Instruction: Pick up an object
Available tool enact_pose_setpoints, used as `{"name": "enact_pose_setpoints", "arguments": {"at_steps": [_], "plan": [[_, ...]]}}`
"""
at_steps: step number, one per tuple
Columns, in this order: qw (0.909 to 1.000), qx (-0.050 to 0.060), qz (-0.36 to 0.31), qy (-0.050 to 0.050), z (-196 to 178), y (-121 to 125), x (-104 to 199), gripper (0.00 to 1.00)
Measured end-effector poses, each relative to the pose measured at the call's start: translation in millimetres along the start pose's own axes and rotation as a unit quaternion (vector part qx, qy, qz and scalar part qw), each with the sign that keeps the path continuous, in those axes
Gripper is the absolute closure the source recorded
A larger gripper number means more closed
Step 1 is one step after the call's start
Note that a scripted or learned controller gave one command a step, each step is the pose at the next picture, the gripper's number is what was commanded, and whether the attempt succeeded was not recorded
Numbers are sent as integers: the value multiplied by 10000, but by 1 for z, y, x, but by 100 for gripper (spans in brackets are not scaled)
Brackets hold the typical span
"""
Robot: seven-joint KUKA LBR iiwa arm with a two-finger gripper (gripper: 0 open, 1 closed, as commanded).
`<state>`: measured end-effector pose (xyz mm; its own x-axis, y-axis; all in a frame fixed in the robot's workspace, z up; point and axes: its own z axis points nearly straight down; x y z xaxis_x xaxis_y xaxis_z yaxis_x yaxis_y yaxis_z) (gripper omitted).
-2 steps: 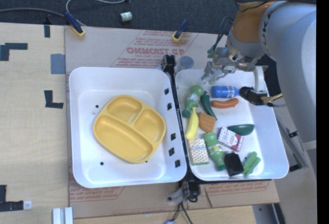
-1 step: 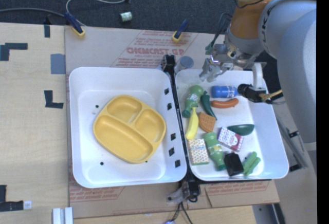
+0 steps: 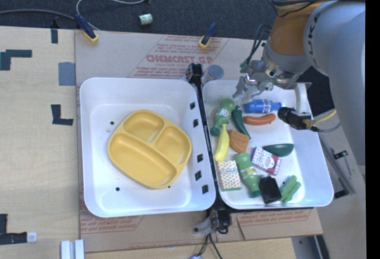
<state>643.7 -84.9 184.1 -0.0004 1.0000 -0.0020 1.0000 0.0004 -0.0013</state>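
While the gripper is hovering near the right bin's far edge, I cannot tell its state.

The 2 white bins look like smooth, slightly glossy plastic. The yellow divided tray appears matt plastic. Beneath lies printed cardboard; the arm's orange band shines glossy.

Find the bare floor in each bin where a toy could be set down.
Left bin: free strips all round the yellow divided plate, widest along its left wall. Right bin: crowded in the middle and left; bare near its right wall, beside the dark green leaf-shaped toy.
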Motion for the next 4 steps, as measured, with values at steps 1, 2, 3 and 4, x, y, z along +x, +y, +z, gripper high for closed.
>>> {"name": "enact_pose_setpoints", "arguments": {"at_steps": [1, 2, 3, 4], "plan": [[10000, 0, -2, 5, 14, 24, -13, 100], [10000, -5, 0, 1, 14, 25, -12, 100], [10000, -3, 0, 2, 10, 25, -12, 100], [10000, 0, 2, -1, 14, 24, -10, 100]]}}
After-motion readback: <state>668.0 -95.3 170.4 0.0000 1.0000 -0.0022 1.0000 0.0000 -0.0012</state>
